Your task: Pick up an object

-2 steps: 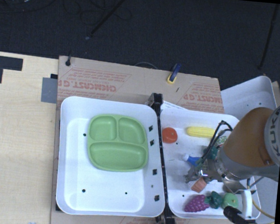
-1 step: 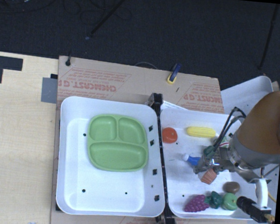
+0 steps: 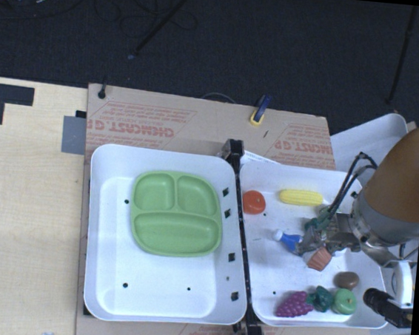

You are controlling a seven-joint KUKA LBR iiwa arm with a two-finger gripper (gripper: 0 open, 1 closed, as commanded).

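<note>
The dark two-finger gripper (image 3: 320, 238) sits low in the right-hand shallow white plastic bin (image 3: 256, 294), and how wide it stands I cannot tell, nor whether it has hold of anything, since the wrist and cabling blur together there. Just at its 5 o'clock, touching or nearly so, lies a small reddish-brown block (image 3: 320, 259), the likeliest thing to be picked; at its 9 o'clock lies a small blue and white toy piece (image 3: 289, 240). The block looks light and stiff, probably plastic or wood, with flat faces that should take a pinch across its short sides without slipping, though it lies tilted and could skate on the smooth bin floor. Elsewhere in that bin: a yellow toy corn cob (image 3: 301, 198) at 12 o'clock, an orange-red round toy (image 3: 254, 202) at 10 o'clock, a brown oval lump (image 3: 346, 280), a green ring-shaped toy (image 3: 344, 301), a dark teal piece (image 3: 322, 297) and a purple plastic grape bunch (image 3: 294, 305) along the 6 o'clock edge. The left-hand white bin (image 3: 107, 293) holds a light green divided plastic plate (image 3: 176, 214). Both bins rest on a brown cardboard sheet (image 3: 169, 125) over a pale wooden bench (image 3: 19, 210), with dark carpet behind.
</note>
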